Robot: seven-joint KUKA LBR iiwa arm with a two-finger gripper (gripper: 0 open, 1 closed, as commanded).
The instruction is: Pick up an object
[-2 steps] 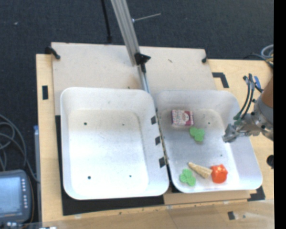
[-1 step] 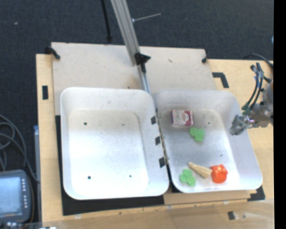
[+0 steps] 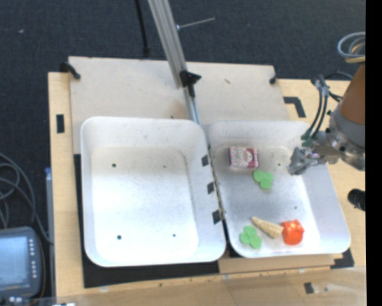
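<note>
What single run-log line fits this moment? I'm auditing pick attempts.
phase: approach | gripper: over right bin, holding nothing visible | nearest: green piece, pink box

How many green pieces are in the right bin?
2. One green piece lies mid-bin, just below the pink box. The other sits near the front edge, left of the cone. The arm could be hiding more at the right.

a lab: bench (image 3: 63,171), white bins (image 3: 146,190), cables (image 3: 2,171).
</note>
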